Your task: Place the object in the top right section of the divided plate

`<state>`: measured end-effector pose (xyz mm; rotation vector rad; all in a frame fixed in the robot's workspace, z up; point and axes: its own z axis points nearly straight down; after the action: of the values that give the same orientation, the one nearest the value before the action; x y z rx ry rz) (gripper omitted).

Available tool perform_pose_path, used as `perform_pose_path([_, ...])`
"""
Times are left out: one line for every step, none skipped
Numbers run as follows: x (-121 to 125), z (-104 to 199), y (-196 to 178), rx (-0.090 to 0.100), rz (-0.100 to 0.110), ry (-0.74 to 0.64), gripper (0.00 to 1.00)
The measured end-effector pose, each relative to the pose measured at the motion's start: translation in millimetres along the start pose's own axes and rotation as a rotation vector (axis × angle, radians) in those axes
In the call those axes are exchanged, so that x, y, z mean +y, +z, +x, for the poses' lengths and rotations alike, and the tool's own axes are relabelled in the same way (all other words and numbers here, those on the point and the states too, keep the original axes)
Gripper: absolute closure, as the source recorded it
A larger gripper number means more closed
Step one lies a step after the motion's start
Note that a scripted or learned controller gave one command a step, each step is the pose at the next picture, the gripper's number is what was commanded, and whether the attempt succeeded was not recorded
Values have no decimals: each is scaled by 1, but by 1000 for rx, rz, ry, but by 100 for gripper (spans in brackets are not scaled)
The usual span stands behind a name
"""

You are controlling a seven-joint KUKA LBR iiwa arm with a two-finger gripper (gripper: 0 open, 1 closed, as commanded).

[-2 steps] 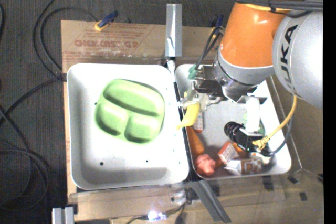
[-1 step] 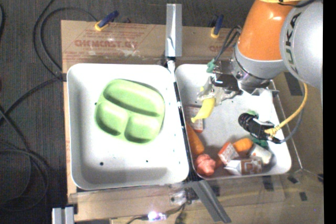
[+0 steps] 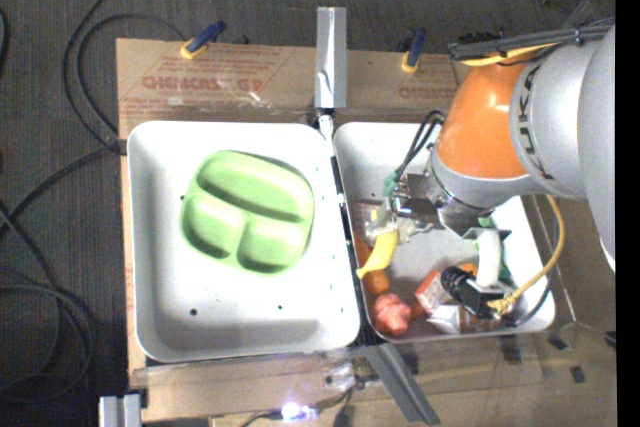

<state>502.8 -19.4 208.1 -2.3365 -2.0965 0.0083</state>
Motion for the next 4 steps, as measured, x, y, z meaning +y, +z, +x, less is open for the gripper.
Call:
perform_pose_path([56, 31, -9, -2, -1, 73, 100])
perform_pose_path([60, 73, -29, -2, -2, -313, 100])
perform_pose_path([14, 43, 26, 0, 0, -365, 100])
perform_pose_path([68, 103, -9, -1, -3, -477, 100])
